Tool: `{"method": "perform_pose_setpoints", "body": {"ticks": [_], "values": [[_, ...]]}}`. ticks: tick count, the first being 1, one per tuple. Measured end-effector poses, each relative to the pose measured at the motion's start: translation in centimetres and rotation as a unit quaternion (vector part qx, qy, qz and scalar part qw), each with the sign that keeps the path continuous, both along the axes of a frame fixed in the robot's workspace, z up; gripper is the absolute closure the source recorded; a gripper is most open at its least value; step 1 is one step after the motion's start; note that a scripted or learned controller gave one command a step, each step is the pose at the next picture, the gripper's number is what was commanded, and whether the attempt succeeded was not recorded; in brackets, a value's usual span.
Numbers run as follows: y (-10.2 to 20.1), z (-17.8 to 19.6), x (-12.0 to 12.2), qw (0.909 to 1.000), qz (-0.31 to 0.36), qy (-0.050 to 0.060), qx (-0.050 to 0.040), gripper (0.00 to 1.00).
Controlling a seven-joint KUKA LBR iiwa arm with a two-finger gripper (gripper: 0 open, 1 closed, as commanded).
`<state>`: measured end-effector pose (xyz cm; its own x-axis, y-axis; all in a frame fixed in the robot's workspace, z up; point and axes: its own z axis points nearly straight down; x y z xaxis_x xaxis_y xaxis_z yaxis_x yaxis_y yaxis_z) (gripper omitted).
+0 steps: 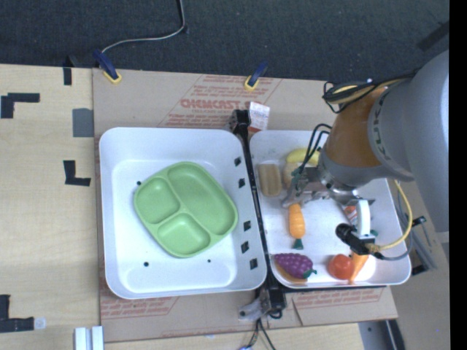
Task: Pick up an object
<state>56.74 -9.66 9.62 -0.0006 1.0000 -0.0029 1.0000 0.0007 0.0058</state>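
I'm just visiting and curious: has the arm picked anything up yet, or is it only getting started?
Nothing looks picked up yet. The gripper is down in the right bin, just above the toy carrot, so a grab seems in hand. The grapes, the yellow item and the green tray lie untouched. Gripping and lifting remain.

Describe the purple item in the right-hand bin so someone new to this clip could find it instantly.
Start at the right white bin, the one the grey arm reaches into. Follow its near edge to the corner beside the divider between the bins: there lies a purple toy grape bunch. It is the only purple, bumpy thing, below the orange toy carrot.
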Motion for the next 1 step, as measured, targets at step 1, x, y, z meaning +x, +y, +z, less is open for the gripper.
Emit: {"method": "perform_pose_setpoints", "body": {"ticks": [1], "values": [[5.87,8.84,2.26,1.0,0.001,0.003,0.0017,1.0]]}}
